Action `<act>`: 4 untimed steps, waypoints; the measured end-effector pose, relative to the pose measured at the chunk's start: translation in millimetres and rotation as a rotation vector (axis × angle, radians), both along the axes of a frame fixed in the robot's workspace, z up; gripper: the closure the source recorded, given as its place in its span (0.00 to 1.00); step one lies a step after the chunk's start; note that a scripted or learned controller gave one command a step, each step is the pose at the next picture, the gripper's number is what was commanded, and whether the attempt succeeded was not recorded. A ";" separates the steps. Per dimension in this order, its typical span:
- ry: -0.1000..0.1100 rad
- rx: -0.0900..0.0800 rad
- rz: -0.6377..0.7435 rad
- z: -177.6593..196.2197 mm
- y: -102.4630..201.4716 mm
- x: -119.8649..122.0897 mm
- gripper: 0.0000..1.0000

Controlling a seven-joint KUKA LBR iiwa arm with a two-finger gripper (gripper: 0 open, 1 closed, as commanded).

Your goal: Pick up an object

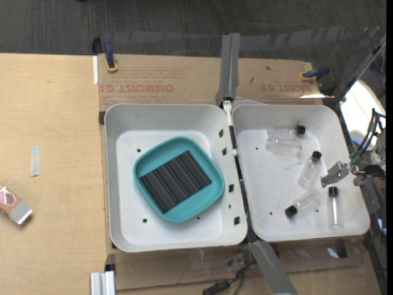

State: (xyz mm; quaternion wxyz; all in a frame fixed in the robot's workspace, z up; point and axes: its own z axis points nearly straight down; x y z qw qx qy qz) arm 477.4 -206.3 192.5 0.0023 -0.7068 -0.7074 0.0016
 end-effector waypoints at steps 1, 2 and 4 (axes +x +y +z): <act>-0.004 -0.001 0.050 -46.9 -15.5 106.0 0.00; -0.003 0.000 0.046 -101.6 -1.9 102.6 0.00; -0.004 -0.003 0.014 43.1 24.7 122.4 1.00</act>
